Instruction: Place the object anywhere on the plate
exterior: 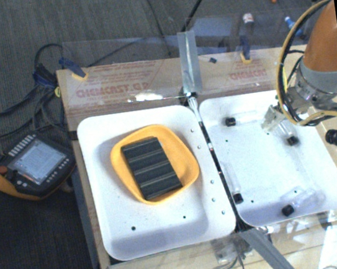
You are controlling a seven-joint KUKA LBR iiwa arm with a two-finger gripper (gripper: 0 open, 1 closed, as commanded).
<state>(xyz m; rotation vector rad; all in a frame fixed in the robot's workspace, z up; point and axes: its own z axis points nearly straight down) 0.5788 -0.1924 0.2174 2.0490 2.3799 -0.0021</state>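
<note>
1. On the left, the left bin (107, 227) holds a yellow plate (185, 159), and a dark ribbed block (152, 167) lies flat on the plate, a little turned. It sits near the middle, with yellow rim visible all around it.
2. The block looks rigid, rectangular, with four raised strips across its top. From how it lies, I judge the placing as done.
3. The risk here is small: if the arm comes back over the left bin, it can push the block or slide the plate.
4. On the right, the arm (321, 45) hangs over the right bin (267, 166), well apart from the plate. The claw (277, 117) is near the bin's far side; I cannot tell whether it is open or closed, and nothing is visible in it.
</note>
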